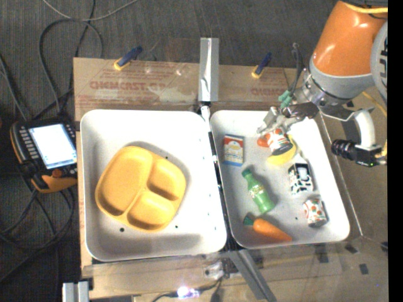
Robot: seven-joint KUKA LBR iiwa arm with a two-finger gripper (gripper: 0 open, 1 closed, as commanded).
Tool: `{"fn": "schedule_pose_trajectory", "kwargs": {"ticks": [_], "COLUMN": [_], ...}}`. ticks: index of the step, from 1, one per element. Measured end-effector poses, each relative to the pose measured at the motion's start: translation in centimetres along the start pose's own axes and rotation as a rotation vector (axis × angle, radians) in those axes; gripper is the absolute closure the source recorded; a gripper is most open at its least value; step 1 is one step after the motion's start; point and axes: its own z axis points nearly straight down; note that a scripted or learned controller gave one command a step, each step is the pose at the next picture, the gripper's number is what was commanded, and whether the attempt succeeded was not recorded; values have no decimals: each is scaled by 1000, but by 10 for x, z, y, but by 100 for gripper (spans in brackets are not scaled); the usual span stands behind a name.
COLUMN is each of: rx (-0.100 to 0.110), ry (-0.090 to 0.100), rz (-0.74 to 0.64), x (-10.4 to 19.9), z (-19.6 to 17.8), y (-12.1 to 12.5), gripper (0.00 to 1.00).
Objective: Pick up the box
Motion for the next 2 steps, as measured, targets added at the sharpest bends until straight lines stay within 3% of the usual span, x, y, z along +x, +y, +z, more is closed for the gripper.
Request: {"fn": "schedule_pose_trajectory", "kwargs": {"ticks": [1, 2], "rx": [2, 0], "ry": [4, 3], "rz": [-69, -313], "x": [33, -4], "z": [106, 126], "y": [10, 17], "gripper": [100, 100]}}
